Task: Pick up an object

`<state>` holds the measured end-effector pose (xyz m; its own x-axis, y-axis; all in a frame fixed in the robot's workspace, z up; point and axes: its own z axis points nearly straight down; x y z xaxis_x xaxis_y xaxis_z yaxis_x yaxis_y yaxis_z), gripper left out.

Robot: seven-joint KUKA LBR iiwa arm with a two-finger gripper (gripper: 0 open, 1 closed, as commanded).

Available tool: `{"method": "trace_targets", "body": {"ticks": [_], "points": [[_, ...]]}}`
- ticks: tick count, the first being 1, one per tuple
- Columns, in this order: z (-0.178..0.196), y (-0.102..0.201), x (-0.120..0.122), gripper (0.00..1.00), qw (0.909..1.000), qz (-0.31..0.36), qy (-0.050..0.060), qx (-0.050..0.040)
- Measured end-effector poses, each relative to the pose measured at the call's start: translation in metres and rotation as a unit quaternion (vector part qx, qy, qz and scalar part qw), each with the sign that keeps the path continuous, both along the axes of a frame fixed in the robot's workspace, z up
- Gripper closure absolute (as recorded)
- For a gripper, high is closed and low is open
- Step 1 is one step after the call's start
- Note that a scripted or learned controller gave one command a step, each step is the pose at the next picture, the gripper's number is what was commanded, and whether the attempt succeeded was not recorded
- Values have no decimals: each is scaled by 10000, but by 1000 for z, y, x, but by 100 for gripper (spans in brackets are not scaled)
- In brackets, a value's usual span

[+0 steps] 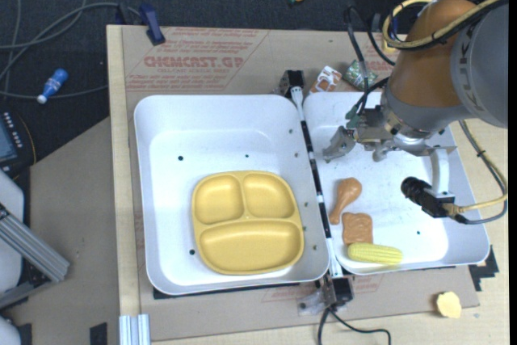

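Right bin (452, 250) lies partly under the arm, whose claw (355, 143) state is unreadable.

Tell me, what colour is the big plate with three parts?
Yellow. The plate lies in the left bin, seen in the camera view.

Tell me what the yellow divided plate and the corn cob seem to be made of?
The yellow divided plate looks like moulded plastic: one even colour, soft sheen, rounded compartment edges. The corn cob seems a plastic toy too, smooth and uniformly yellow with a pale green end, though rubber cannot be ruled out.
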<state>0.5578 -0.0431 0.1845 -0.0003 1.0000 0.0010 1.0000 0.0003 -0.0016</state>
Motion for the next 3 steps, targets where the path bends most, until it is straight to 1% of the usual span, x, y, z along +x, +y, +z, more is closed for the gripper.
{"method": "trace_targets", "body": {"ticks": [1, 2, 3], "points": [[-54, -54, 0, 0, 10000, -23, 23, -4], [-103, -48, -14, 0, 10000, -7, 32, 6], [-90, -48, -12, 100, 10000, -9, -10, -3]]}}
